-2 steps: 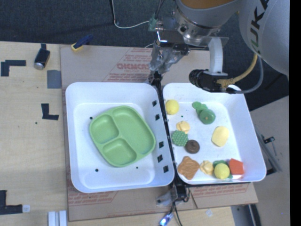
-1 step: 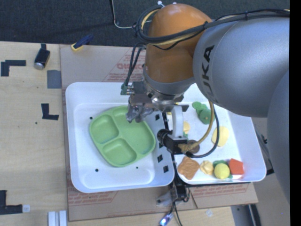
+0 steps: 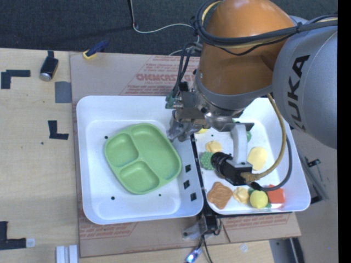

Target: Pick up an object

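My gripper (image 3: 180,129) hangs low over the ridge where the two white bins meet, just past the far right corner of the green divided plate (image 3: 141,156) in the left bin (image 3: 88,147). I see nothing held in it. The right bin (image 3: 293,201) holds small food-like pieces: a pale yellow bit (image 3: 213,146), a green knobbly piece (image 3: 206,160), a yellow lemon shape (image 3: 257,156), a brown biscuit shape (image 3: 219,195), a small yellow piece (image 3: 240,195), a yellow-green ball (image 3: 259,199) and a red block (image 3: 276,196). The arm hides the far part of that bin.
Both bins rest on a cardboard sheet (image 3: 126,78) on the wooden bench. A small dark cylinder (image 3: 49,67) and black tape marks (image 3: 55,129) lie on the bench at the left. A blue and yellow clip (image 3: 96,49) sits at the cardboard's far edge.
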### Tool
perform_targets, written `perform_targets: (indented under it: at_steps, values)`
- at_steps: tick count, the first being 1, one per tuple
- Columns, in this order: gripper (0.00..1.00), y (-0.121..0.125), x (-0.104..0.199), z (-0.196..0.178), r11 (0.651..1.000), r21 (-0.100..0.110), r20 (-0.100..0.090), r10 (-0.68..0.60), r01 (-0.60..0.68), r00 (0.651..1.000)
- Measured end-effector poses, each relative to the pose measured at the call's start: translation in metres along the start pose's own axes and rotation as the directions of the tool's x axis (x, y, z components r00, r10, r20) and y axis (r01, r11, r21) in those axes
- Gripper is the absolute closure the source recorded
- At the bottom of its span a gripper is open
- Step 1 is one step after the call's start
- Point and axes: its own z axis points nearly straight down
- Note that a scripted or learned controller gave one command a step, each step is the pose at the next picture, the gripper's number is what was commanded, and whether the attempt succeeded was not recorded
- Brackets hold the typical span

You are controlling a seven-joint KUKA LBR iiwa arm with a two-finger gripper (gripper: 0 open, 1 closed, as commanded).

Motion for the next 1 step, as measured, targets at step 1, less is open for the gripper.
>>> perform_targets:
  at_steps: [1]
  values:
    - [1.0, 0.0017, 0.0017, -0.0042, 1.0, 0.01, 0.004, -0.002, 0.002, 1.0]
